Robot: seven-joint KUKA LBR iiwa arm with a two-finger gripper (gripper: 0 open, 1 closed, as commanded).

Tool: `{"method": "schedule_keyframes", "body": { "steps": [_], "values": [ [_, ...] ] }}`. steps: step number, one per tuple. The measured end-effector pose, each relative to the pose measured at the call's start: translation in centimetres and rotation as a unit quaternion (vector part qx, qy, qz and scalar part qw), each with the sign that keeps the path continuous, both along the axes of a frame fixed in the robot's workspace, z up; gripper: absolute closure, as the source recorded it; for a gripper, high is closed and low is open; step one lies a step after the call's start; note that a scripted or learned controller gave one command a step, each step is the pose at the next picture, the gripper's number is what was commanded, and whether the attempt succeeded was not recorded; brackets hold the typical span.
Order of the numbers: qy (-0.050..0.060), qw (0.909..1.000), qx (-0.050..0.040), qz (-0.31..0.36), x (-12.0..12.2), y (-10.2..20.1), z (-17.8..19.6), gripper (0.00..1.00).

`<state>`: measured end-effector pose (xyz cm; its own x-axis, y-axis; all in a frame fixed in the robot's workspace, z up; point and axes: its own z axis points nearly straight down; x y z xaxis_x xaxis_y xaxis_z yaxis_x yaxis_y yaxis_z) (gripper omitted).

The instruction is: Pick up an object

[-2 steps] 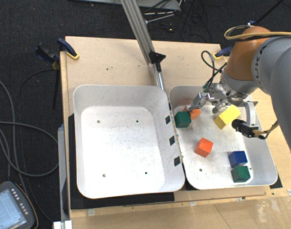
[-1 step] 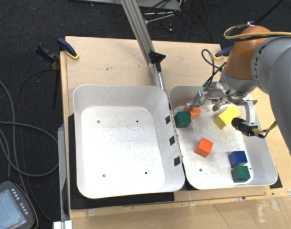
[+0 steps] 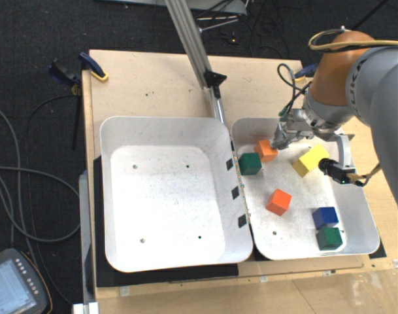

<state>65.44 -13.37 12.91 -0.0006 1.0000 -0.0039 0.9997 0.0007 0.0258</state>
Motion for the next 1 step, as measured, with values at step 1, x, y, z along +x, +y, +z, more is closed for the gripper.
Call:
{"method": "schedule_keyframes", "body": {
  "steps": [1],
  "values": [
    [0.009, 1.0000, 0.0009, 0.001, 0.76, 0.36, 6.26, 1.00]
  ]
}}
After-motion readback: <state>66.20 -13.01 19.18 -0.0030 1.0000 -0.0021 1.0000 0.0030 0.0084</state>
